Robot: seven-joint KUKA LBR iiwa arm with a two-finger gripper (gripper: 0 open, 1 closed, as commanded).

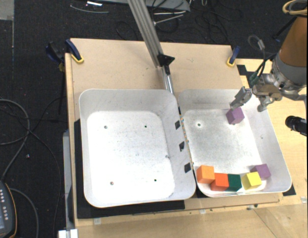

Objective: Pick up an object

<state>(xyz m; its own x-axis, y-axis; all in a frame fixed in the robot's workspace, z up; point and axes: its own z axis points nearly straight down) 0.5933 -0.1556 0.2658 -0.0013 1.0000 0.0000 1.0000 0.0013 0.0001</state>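
Note:
My gripper [248,106] hangs over the far right corner of the right bin [220,145], with its two fingers spread open and nothing between them. A purple cube [235,115] lies on the bin floor just below the tip of the left finger [240,98], outside the gap. Along the bin's near edge sits a row of cubes: orange [206,173], red [221,181], green [234,182], yellow [251,180] and a second purple one [263,171].
The left bin [85,108] stands beside the right one, joined by a divider with black clips [182,145]. A slanted metal rod [149,31] crosses the far side of the bench. Clamps [74,51] hold the board's far corners.

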